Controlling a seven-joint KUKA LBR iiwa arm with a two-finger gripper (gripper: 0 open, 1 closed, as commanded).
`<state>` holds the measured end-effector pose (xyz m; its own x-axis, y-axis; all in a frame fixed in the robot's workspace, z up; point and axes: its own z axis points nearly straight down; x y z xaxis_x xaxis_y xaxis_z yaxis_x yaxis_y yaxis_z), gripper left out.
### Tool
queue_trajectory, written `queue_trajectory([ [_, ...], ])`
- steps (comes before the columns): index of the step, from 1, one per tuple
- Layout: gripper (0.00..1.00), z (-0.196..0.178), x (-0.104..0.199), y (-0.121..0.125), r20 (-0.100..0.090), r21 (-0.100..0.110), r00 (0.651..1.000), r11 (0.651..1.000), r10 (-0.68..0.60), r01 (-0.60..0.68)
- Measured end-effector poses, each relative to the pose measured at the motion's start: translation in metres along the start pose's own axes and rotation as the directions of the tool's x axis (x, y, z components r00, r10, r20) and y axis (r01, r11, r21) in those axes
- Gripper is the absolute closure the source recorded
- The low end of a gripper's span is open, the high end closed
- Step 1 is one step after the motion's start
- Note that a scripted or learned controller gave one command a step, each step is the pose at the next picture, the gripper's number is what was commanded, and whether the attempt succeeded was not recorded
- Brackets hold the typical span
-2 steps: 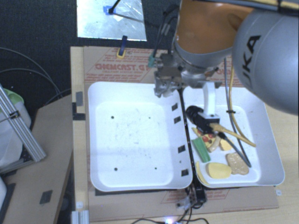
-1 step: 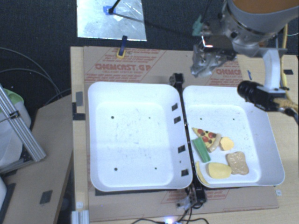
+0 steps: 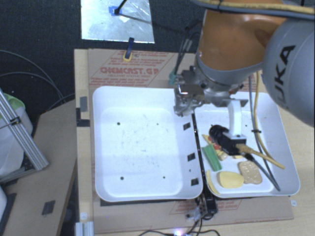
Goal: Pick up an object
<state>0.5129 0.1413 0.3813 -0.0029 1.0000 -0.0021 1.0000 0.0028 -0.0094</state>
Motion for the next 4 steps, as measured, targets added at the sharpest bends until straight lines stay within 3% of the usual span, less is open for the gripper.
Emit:
queue_trajectory([
  [1,1.0,-0.017,-0.001,0.002,-0.004,-0.014,1.0,1.0,-0.004,0.004],
  [4,1.0,-0.05,0.0,0.003,-0.004,-0.022,1.0,1.0,-0.021,0.021],
])
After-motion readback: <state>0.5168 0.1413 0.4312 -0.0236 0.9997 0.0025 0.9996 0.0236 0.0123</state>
